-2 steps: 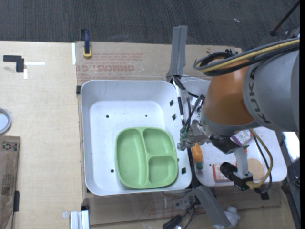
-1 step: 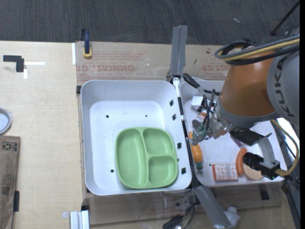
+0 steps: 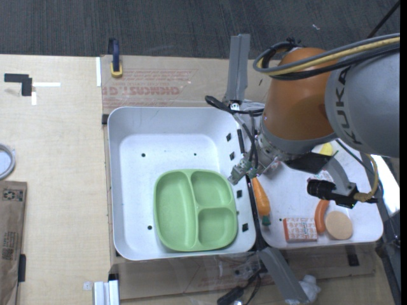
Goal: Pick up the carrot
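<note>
Item, carrot (image 3: 260, 197): we find it lying at the left edge of the right bin (image 3: 356, 234), frame centre-right, gripper (image 3: 249, 169) poised just above its top end, jaw state indiscernible; approach step, we judge, next requiring descent and closure.

Grey arm (image 3: 356, 100) reaches in, pincer (image 3: 249, 169) lowered
</note>
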Controlling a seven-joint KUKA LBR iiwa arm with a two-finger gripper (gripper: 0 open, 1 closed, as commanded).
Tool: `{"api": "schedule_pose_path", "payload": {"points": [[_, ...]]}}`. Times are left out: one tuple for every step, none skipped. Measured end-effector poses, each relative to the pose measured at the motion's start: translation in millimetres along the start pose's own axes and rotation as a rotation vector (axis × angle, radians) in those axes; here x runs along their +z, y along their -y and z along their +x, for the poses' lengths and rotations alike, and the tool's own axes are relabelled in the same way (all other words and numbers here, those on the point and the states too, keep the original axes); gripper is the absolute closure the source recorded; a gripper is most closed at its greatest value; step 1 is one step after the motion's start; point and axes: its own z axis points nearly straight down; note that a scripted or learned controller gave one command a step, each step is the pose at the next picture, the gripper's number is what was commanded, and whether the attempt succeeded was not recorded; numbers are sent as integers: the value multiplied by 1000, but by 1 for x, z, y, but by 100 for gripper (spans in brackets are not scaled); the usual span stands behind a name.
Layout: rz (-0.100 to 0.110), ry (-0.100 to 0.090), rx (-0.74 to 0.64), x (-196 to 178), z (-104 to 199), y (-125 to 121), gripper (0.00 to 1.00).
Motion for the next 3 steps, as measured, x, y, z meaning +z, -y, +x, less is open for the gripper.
{"api": "schedule_pose_path", "payload": {"points": [[-1,0,-311,1,-36,52,100],[-2,1,-480,29,-55,-53,100],[-1,0,-588,-26,-41,30,100]]}}
